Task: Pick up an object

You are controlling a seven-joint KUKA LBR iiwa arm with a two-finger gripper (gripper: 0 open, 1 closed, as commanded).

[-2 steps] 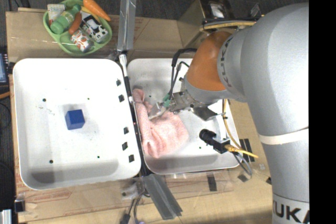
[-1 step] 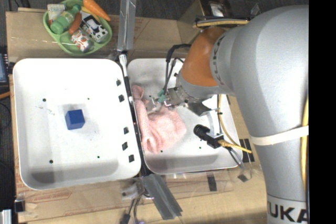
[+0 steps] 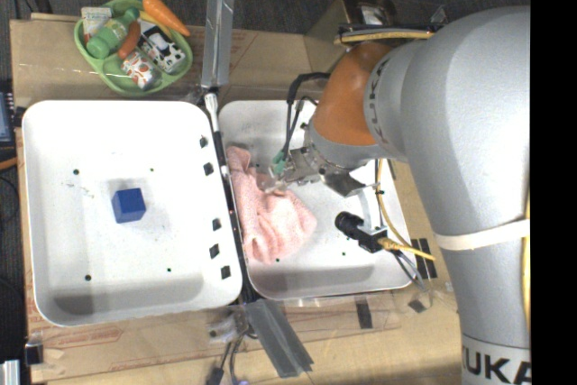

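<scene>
Over the right bin (image 3: 270, 284), just beside its divider wall, your gripper (image 3: 278, 176) sits on the crumpled pink cloth (image 3: 270, 216), whether pinching or spread you cannot tell, so confirm fabric is caught before you lift straight up.

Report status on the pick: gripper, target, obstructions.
Gripper low over pink cloth in right bin, grip unconfirmed. Blue cube alone in left bin. Nothing blocking.
</scene>
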